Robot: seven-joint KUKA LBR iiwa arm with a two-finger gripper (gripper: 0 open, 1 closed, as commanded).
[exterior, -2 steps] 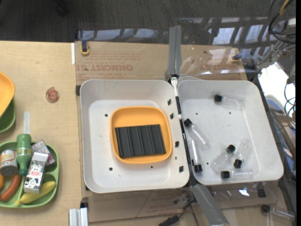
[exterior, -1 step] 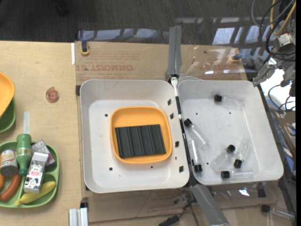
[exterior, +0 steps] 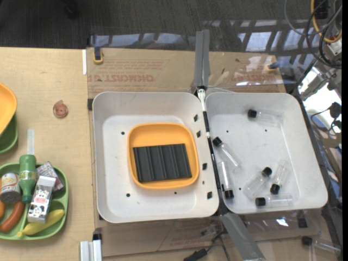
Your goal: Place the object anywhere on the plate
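In the bench's left bin [exterior: 111, 167], a dark ribbed block [exterior: 162, 162] lies on the yellow plate [exterior: 161, 132].

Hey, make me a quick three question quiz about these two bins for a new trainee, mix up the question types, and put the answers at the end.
1. True or false: the orange plate sits in the right bin.
2. Multiple choice: what lies on the plate? A) a dark ribbed block B) a green bottle C) a clear tube
3. Fill in: the clear tubes in the right bin have ____ caps.

Key: 1 false, it sits in the left bin. 2 A. 3 black.
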